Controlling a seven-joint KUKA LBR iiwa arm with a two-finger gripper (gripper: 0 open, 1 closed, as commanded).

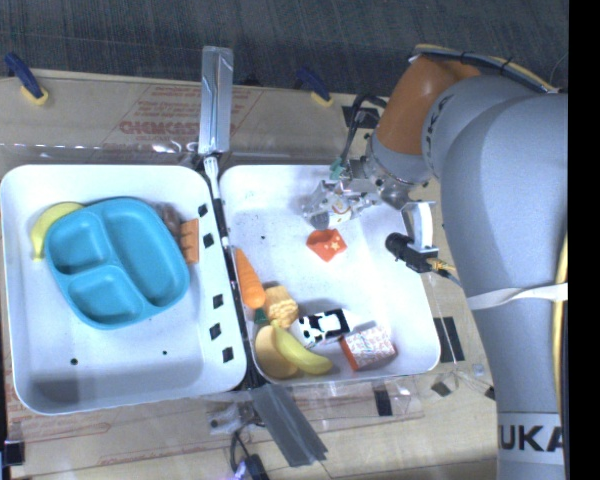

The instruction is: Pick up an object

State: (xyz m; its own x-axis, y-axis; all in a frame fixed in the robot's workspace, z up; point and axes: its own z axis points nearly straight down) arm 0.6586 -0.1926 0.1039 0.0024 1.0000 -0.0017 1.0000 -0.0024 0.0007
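Camera view: gripper low in right bin, upper middle; finger spread unreadable, nothing visibly held. Red block just below, floor around it bare. Carrot, banana, small box crowd bottom edge.

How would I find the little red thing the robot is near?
Look in the right-hand shallow white bin, up in its open middle just below the robot's metal claw. The small red-orange block lies alone there, apart from the carrot, banana and boxes crowded at the bin's lower edge.
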